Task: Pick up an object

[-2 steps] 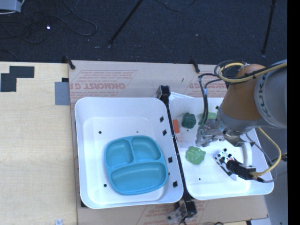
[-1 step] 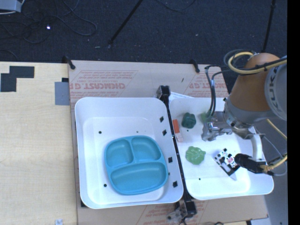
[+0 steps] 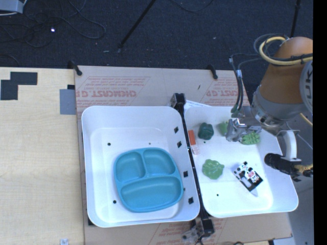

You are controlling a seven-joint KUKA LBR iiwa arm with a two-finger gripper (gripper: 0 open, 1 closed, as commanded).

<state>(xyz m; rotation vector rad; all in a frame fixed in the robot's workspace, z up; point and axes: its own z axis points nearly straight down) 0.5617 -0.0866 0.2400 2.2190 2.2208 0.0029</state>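
Overhead, the left bin (image 3: 97,137) holds a blue divided tray (image 3: 147,179) lying flat in its lower half. The right bin (image 3: 276,200) sits just beside it, the two rims touching along the centre divider. The arm (image 3: 283,80) enters from the right, orange band uppermost. The gripper (image 3: 236,131) is positioned low over the upper part of the right bin; finger opening and any grasp cannot be determined. A light green object (image 3: 250,138) lies right beside the gripper. A dark green object (image 3: 206,131) rests to its left. A green leafy object (image 3: 213,168) lies near the bin centre. A black-and-white patterned object (image 3: 248,175) lies to the right of it.
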